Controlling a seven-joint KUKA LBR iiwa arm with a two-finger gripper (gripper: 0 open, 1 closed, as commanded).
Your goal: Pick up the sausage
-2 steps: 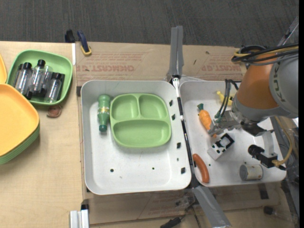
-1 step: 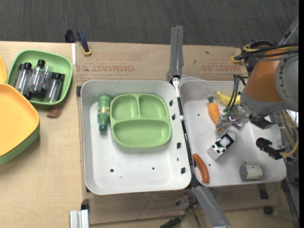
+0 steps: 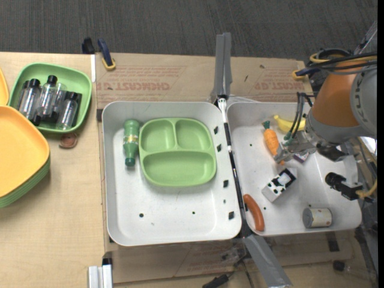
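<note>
The sausage (image 3: pixel 254 213) is a reddish-brown link lying at the front left corner of the right bin (image 3: pixel 336 227), against its left wall. My gripper (image 3: pixel 292 150) hangs over the back middle of that bin, just right of an orange carrot (image 3: pixel 272 141) and well behind the sausage. The grey arm with its orange band (image 3: pixel 336 104) rises above it to the right and hides part of the bin's back.
In the right bin lie a yellow banana (image 3: pixel 285 123), a black-and-white cow toy (image 3: pixel 279 185) and a grey can (image 3: pixel 317 217). The left bin (image 3: pixel 120 221) holds a green divided plate (image 3: pixel 177 151) and a green bottle (image 3: pixel 130 141). Yellow plates (image 3: pixel 21 155) and a green tray of bottles (image 3: pixel 51 96) sit on the bench at far left.
</note>
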